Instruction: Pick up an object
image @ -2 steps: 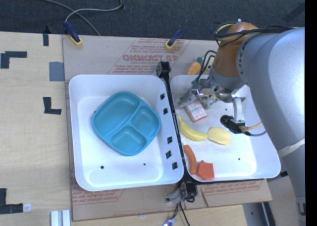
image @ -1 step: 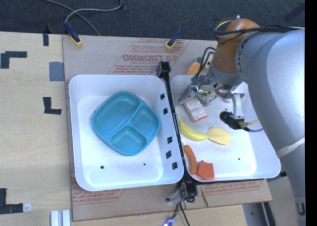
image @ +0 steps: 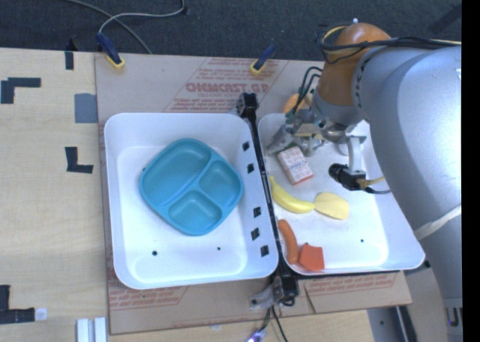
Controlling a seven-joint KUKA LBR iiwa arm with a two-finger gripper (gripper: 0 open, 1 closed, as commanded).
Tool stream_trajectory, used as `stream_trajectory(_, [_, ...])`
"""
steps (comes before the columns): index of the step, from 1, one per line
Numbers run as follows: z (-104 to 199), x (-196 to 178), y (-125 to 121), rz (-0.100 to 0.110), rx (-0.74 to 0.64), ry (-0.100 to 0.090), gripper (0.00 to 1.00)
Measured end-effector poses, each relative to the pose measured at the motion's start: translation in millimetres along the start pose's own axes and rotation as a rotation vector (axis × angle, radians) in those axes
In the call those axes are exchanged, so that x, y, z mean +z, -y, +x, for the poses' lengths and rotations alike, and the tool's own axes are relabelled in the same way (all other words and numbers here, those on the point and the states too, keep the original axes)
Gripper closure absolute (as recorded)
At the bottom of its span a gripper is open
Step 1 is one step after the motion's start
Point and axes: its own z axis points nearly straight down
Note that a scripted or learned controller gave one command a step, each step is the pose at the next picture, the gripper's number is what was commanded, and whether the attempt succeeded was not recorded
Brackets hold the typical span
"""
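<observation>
Camera view | small box (image: 295,166) just below claw (image: 298,138) | right bin (image: 390,247)

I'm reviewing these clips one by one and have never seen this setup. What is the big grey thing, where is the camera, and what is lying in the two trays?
The grey shape with the orange band is a robot arm reaching in from the right. One fixed camera looks down at a slant on a bench with two shallow white trays. The left tray holds a blue divided plate. The right tray holds a small carton, a banana, a pale yellow piece, a carrot-like orange stick and an orange block. The end effector sits low at the carton's far side; I cannot tell whether it grips anything.
</observation>
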Motion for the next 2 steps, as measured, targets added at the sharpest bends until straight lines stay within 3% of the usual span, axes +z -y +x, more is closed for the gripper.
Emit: stream_trajectory(2, [-4.5, -0.3, -0.1, 0.000, -0.001, 0.001, 0.00])
